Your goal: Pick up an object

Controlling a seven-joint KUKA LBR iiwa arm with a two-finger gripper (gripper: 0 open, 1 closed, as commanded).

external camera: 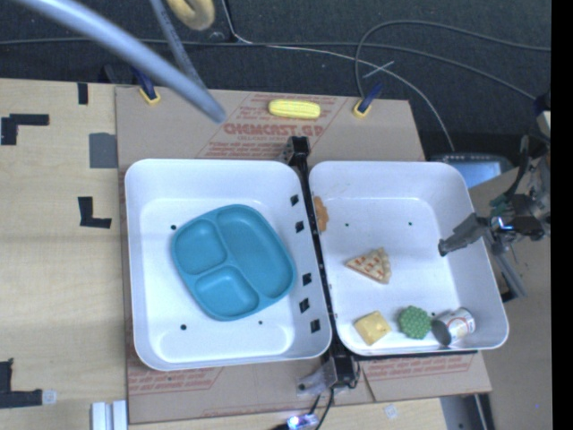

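The right bin (394,182) holds several small things. A tan waffle-patterned wedge (371,265) lies near its middle, and a yellow block (372,327), a green knobbly piece (414,322) and a silver can (454,325) sit along its front edge. A small orange piece (320,213) rests against the bin's left wall. My gripper (452,241) comes in from the right and hangs over the bin's right side, above and apart from the can. I see nothing held in it.
The left bin (152,186) holds a blue divided plate (233,260). A yellow corn-like toy (294,109) lies on the cardboard behind the bins. A grey pole (116,34) slants across the top left, and cables run behind the right bin.
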